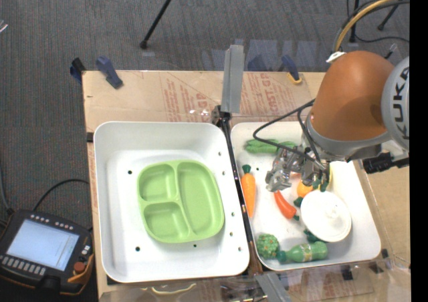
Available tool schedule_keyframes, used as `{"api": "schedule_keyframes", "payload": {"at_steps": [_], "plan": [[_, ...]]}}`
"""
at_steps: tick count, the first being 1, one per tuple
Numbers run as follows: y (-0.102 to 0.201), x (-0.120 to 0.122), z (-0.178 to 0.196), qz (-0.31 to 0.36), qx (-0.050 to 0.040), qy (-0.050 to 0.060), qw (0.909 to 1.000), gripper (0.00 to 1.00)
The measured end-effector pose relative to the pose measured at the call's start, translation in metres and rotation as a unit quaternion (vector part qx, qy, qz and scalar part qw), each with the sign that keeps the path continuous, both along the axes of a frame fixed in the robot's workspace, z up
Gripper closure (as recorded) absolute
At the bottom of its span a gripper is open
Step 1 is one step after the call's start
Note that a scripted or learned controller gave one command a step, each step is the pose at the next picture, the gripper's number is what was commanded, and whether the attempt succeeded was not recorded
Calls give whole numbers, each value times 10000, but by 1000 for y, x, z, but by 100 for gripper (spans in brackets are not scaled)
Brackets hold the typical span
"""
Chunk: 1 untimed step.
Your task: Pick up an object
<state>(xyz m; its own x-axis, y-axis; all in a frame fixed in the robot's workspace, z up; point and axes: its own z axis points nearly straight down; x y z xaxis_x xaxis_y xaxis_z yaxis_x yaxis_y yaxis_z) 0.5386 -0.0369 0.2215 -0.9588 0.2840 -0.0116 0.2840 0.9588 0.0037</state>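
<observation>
Hovering low in the right white bin, the metal pincer hangs with fingers apart, gripping nothing, just above a red plastic chilli beside an orange plastic carrot.

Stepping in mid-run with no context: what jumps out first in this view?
The arm's big orange band dominates the upper right, with the gripper hanging over the right bin among crowded toy food: a carrot, a red pepper, broccoli, a green bottle and a round white lid. In the left bin, a green divided plate lies alone.
</observation>
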Motion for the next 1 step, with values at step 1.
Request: {"api": "schedule_keyframes", "payload": {"at_steps": [1], "plan": [[-45, -65, -83, 511, 7, 96, 9986, 100]]}}
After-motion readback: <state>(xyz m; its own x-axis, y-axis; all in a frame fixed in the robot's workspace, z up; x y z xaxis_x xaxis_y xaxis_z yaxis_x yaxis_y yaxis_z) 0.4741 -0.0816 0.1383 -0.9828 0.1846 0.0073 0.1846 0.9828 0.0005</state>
